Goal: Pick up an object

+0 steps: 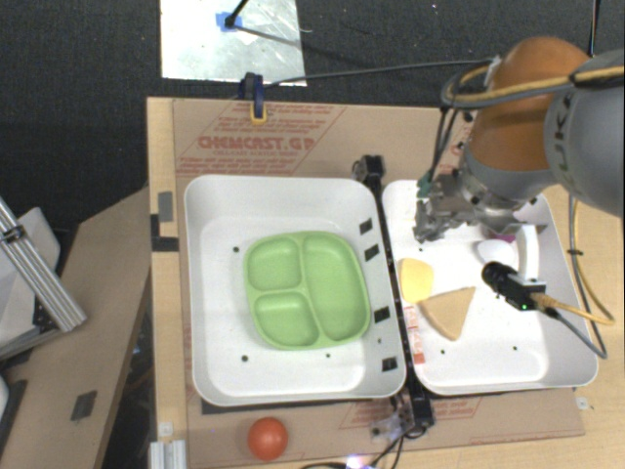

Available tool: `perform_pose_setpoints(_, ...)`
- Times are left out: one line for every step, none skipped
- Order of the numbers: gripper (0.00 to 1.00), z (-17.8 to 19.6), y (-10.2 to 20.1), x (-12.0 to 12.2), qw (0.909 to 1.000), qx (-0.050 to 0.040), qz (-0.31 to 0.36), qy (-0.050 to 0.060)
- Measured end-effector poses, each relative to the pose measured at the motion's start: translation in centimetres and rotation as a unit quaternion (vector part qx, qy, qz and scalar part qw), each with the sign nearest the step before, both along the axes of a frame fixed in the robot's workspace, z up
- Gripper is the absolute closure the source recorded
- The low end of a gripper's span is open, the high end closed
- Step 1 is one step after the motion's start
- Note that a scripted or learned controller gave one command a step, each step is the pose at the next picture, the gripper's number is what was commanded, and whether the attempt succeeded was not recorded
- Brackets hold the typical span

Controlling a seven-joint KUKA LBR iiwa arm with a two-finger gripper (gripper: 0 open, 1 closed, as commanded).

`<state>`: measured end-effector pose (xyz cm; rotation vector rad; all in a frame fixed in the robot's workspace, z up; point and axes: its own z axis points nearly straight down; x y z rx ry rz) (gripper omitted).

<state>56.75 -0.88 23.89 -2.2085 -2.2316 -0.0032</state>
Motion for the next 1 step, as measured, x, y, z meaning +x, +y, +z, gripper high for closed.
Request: perform_pose_setpoints(1.0,-1.22,5.12,-0.67,1.0,-0.0001,0.0,0.0)
